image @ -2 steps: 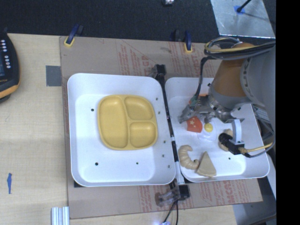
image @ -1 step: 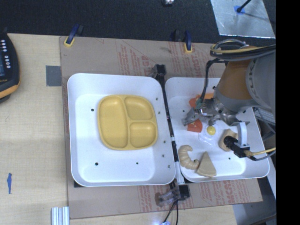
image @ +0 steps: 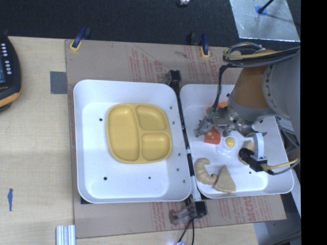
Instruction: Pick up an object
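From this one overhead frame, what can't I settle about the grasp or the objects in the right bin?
- Gripper: its fingers blur into dark metal, so open, shut or holding is unclear.
- Red object: partly under the gripper; contact cannot be judged.
- Orange piece: mostly hidden by the wrist and cable.
- Right bin: its far right part is covered by the arm.
- Yellow-centred item: too small to identify.

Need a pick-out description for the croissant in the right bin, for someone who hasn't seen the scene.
Take the right bin, the one the arm reaches into. Along its near edge lie two tan items side by side. The croissant is the left one, nearest the divider between the bins: a curved, ridged crescent, whereas the wedge beside it is a flat-sided triangle.
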Controlling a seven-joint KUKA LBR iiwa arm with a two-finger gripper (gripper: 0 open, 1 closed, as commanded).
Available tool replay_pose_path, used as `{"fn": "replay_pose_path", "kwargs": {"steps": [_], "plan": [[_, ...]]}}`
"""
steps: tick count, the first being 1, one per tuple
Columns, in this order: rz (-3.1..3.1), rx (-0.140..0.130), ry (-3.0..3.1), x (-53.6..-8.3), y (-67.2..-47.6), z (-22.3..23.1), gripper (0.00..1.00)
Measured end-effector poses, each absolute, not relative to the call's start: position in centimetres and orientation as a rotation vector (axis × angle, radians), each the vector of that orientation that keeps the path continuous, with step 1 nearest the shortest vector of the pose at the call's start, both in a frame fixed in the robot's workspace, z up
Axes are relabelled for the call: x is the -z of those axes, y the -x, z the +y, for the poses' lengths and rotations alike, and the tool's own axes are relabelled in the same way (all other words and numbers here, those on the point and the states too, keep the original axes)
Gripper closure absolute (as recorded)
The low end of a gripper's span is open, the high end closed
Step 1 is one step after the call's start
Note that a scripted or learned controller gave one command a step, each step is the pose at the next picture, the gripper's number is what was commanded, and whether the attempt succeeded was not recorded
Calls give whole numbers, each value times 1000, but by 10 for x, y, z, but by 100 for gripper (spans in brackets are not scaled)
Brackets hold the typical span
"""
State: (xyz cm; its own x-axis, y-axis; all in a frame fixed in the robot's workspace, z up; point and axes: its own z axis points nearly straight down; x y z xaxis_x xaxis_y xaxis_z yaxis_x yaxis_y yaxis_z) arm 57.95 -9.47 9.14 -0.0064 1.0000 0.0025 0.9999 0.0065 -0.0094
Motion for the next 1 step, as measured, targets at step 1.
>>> {"fn": "replay_pose_path", "kwargs": {"steps": [1], "plan": [[-2221, -10, 2209, -102, -579, -96, 100]]}}
